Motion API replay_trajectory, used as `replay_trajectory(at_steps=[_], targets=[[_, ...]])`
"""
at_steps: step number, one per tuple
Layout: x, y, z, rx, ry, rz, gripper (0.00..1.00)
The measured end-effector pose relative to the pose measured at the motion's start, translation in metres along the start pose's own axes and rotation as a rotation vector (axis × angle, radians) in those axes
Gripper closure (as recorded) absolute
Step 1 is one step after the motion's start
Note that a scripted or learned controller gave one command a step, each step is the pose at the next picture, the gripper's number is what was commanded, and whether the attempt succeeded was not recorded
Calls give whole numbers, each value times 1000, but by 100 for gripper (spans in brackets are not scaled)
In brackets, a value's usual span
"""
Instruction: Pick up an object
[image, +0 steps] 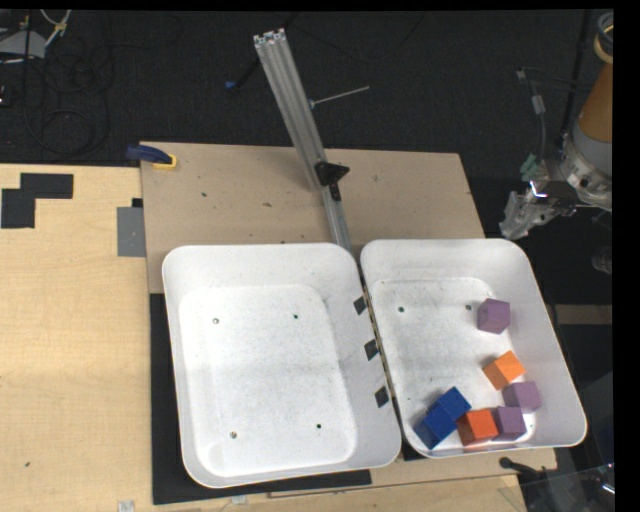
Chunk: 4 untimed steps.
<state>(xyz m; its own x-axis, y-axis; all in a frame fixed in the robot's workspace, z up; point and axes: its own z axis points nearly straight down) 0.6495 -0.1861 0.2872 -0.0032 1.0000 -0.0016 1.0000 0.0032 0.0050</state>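
Note:
The right bin (430, 262) holds several small blocks. A purple cube (493, 316) lies near its right wall, with an orange block (504, 369) and a smaller purple block (522, 395) below it. At the front right corner sit a blue block (442, 417), an orange-red block (479, 426) and another purple block (511, 422). My gripper (522, 215) hangs at the far right, above and outside the right bin's back right corner, well apart from every block. Nothing shows between its fingers.
The left bin (262, 370) lies beside the right one, joined by black clips (368, 349). A slanted aluminium post (300, 120) rises behind the bins' join. A blue-and-yellow clamp (152, 155) sits at the board's back left corner.

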Motion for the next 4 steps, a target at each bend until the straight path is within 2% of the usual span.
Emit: replay_trajectory(at_steps=[2,3,4], targets=[[100,-16,3,9,3,-1,100],[156,-23,26,10,4,-1,100],[205,-41,31,11,3,-1,100]])
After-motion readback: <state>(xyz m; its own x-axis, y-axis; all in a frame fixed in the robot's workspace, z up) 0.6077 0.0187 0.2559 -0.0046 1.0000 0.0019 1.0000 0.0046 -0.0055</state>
